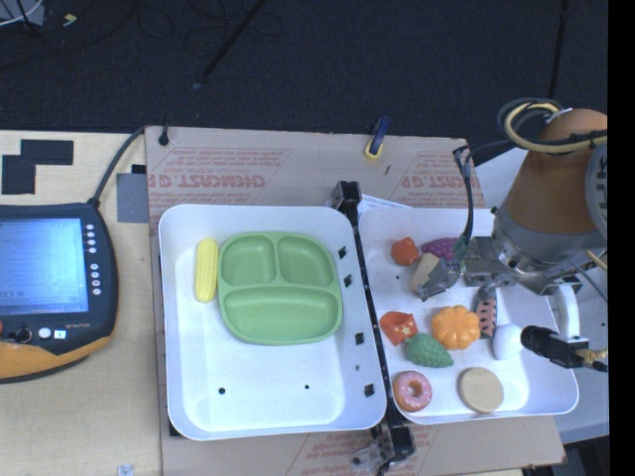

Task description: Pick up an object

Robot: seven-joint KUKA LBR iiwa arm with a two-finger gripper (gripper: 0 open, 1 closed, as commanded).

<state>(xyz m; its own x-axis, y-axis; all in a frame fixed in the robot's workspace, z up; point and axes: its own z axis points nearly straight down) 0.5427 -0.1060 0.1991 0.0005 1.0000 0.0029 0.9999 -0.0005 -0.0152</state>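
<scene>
My gripper (433, 278) hovers low in the right white bin (541, 395), pinching a tan wedge-shaped block (426, 269) beside the orange toy pumpkin (455, 327).

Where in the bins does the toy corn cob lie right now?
The corn cob lies in the left bin, seen from the overhead camera, upright along the left edge of the green divided plate, far from the toy food in the right bin.

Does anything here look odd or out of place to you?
One thing: the yellow corn lies in the left bin beside the green divided plate, not on it, apart from the other toy foods crowded in the right bin.
</scene>
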